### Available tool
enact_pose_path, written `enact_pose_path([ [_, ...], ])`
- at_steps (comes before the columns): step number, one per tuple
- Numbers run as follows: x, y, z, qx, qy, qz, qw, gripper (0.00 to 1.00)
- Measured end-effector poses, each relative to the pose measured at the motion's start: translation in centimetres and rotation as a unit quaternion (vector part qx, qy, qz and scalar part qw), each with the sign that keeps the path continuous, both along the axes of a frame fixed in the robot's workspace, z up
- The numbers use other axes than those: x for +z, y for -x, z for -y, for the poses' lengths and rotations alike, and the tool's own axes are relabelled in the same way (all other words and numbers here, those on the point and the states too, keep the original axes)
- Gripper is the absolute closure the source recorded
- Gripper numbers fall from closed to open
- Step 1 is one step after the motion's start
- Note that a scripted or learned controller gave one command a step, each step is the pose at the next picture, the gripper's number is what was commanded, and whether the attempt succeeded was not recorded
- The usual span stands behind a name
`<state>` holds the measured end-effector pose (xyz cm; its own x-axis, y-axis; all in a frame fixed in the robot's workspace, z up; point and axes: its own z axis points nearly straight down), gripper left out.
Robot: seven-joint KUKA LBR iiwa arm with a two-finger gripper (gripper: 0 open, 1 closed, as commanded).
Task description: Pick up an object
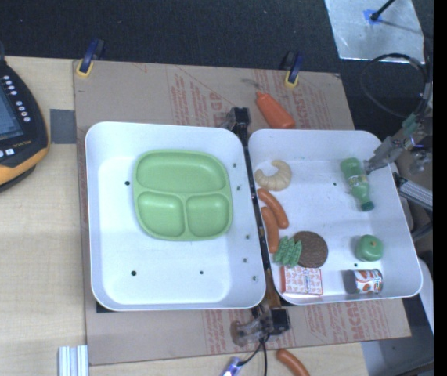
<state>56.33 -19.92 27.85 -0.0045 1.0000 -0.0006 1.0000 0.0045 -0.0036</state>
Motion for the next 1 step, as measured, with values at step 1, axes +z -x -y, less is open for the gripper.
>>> enact_pose_path([
  [1, -11.18, -0.54, -5.54, 0.001, -0.0001, -0.001, 1.0000, 0.00],
])
